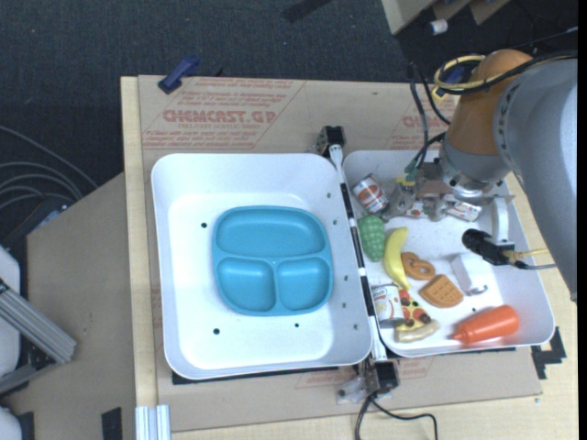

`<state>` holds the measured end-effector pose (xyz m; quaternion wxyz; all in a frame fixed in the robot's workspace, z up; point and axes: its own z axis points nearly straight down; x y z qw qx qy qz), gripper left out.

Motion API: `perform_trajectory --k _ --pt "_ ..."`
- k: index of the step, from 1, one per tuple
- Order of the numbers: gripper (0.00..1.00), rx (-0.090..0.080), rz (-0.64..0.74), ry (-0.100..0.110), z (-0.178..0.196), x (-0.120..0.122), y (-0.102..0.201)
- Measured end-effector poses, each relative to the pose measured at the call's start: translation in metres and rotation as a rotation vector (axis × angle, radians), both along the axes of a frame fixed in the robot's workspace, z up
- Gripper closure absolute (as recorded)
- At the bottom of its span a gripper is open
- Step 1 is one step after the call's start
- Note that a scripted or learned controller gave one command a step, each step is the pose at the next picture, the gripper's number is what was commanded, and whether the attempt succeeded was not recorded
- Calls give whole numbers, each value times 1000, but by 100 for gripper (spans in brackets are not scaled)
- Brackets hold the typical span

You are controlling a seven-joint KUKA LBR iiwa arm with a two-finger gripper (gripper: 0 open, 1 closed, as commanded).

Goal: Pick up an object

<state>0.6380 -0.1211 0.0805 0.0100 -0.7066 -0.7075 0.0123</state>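
Grey arm's gripper (424, 202) is hovering over right bin (537, 296) | finger state: cannot tell | advice: centring over banana (395, 257), descending straight.

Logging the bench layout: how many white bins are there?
2. The left bin holds a blue divided tray; the right bin beside it holds the toy food, with the gripper at its far end.

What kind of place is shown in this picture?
Probably a robotics lab bench: two white bins clamped on a cardboard-covered table, toy food such as a banana, loose cables on the floor, and the grey arm.
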Motion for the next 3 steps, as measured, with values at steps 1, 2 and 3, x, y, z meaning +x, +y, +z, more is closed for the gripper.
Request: perform_trajectory --k 1,2,3 --pt "100 -4 -1 -32 16 8 1" --pt "100 2 1 -33 147 2 7" --pt "100 4 -1 -30 191 -69 -1"
